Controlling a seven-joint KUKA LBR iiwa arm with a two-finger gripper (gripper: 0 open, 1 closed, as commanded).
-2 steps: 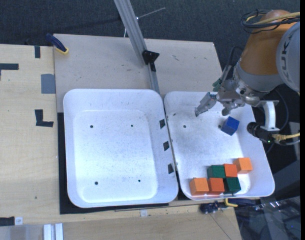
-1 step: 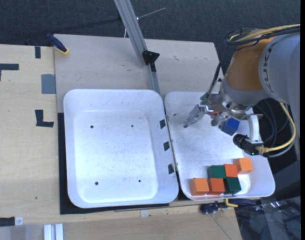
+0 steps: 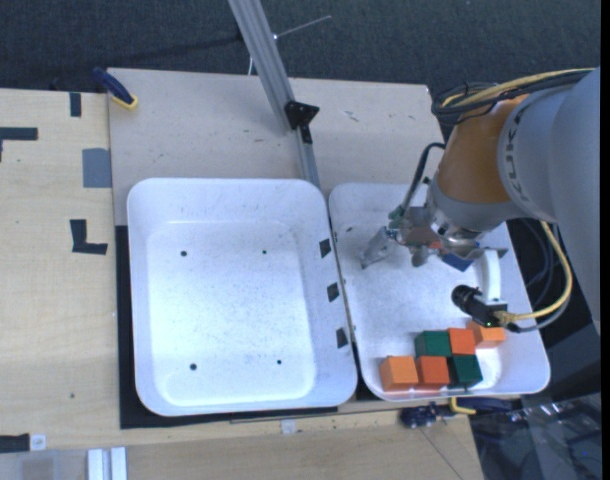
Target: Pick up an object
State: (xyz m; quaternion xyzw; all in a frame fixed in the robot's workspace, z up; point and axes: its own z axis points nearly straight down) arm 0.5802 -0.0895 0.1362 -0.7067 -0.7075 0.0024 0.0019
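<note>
The camera view looks down on two shallow white bins set side by side on a bench. The left bin lies toward nine o'clock, the right bin toward three o'clock; their inner rims touch.

Six small blocks sit clustered in the right bin's five o'clock corner: three orange blocks, two green blocks and one white block, packed against each other and close to the bin's near rim and right wall.

The grey arm, with one orange band, enters from three o'clock. Its gripper hangs over the right bin's twelve o'clock half, well apart from the blocks, with nothing between its fingers; how wide they stand cannot be told. Bare bin floor lies between gripper and blocks.
</note>
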